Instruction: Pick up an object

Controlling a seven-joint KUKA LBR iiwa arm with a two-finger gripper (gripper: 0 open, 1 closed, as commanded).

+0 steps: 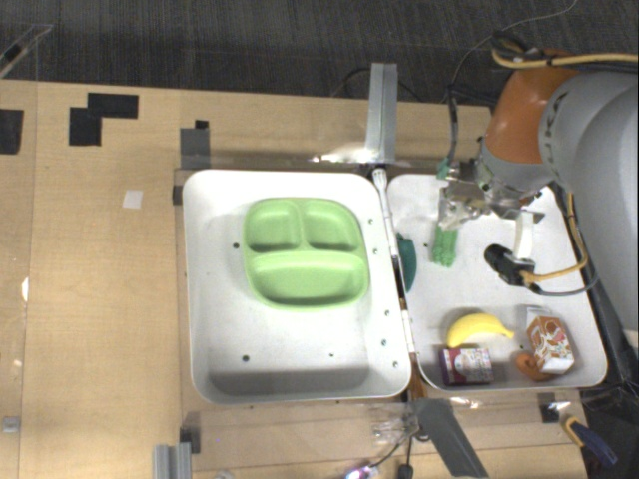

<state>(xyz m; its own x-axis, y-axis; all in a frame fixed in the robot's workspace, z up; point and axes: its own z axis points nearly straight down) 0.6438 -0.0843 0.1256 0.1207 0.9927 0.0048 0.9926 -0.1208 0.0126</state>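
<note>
green block (444, 245) hangs upright between my fingers, my gripper (451, 218) clenched on its top end, above the right bin (589, 367) toward its eleven o'clock corner. banana (476, 327), a dark can (466, 365) and a brown carton (547, 345) lie near six o'clock in that bin, and the left bin (200, 297) bears a green divided tray (305, 251).
</note>
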